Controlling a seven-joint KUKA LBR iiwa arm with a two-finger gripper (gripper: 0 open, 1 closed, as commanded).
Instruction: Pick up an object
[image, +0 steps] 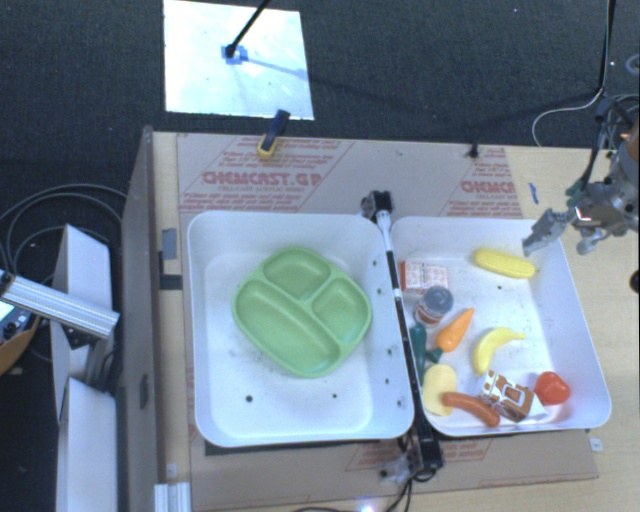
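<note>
Yellow corn-like piece (504, 264) in right bin (585, 340), far end, just beside my gripper (560, 228).
My fingers spread, pinching nothing, above bin's far right rim. Carrot (455, 329), banana (494, 346), tomato (552, 387) nearer; green plate (301, 311) in left bin (215, 300).

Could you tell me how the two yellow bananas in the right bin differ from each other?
The upper banana lies near the bin's far right corner, close to the claw; the lower banana sits mid-bin beside the carrot. The upper banana looks nearly straight and lies almost level across the view; the lower banana is clearly curved and angled. Both are yellow toy fruit resting loose in the right bin.
</note>
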